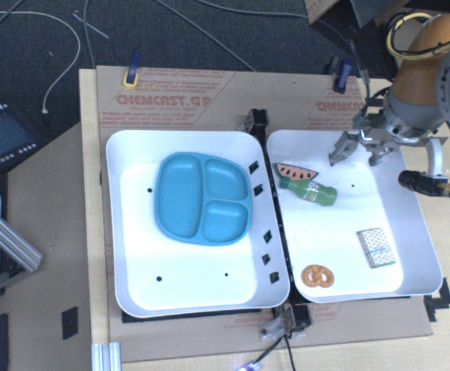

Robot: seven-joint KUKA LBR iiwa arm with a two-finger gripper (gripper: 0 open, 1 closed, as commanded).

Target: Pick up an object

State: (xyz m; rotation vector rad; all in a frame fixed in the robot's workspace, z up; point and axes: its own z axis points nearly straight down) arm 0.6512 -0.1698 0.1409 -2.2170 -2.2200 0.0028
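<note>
Claw (362,151) spread wide, holding nothing — glossy green bottle (313,192), watermelon wedge (296,171), knotted pretzel (317,276), patterned flat packet (376,247).

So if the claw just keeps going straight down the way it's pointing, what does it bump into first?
Probably the bare white floor of the right bin. The open claw hangs above its upper part, with the green bottle and watermelon slice off to one side, though depth is hard to judge.

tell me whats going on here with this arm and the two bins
A robot arm reaches in over the right bin, its gripper open above the bin's far end and holding nothing. Below it lie a watermelon slice and a green bottle, with a pretzel and a small packet nearer. The left bin holds a blue divided plate.
</note>
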